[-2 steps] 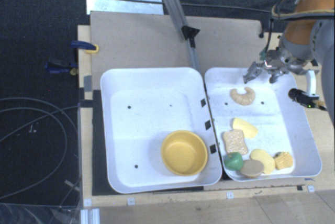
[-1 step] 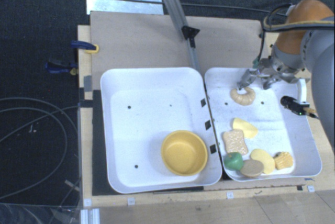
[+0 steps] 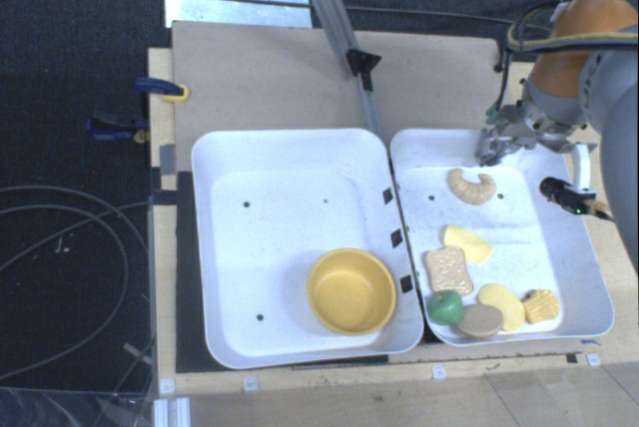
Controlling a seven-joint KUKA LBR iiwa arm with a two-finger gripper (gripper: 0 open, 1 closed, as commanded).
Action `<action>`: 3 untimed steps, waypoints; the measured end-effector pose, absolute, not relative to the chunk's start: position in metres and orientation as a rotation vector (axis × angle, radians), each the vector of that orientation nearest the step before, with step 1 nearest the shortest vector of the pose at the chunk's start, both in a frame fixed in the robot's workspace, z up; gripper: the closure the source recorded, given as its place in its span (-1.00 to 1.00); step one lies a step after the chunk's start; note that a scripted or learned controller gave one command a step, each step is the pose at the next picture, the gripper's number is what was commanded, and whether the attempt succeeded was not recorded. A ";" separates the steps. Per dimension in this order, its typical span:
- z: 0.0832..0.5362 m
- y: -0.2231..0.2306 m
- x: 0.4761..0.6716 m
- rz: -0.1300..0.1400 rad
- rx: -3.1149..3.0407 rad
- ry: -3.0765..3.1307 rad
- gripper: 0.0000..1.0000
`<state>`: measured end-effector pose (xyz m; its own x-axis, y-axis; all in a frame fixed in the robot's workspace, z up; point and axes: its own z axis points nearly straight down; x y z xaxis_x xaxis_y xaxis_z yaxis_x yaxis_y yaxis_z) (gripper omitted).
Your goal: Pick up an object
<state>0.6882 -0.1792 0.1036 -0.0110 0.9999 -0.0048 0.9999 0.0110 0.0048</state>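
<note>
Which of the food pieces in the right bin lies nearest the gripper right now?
The curved tan croissant-shaped piece, alone near the bin's far end just below the gripper. The other pieces cluster toward the near edge.

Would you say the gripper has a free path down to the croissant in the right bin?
Probably yes: the gripper hovers just above and behind the croissant, which lies alone, apart from the other food pieces, with nothing on top.
</note>
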 end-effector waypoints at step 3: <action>0.288 -0.181 0.692 0.008 2.206 2.225 1.00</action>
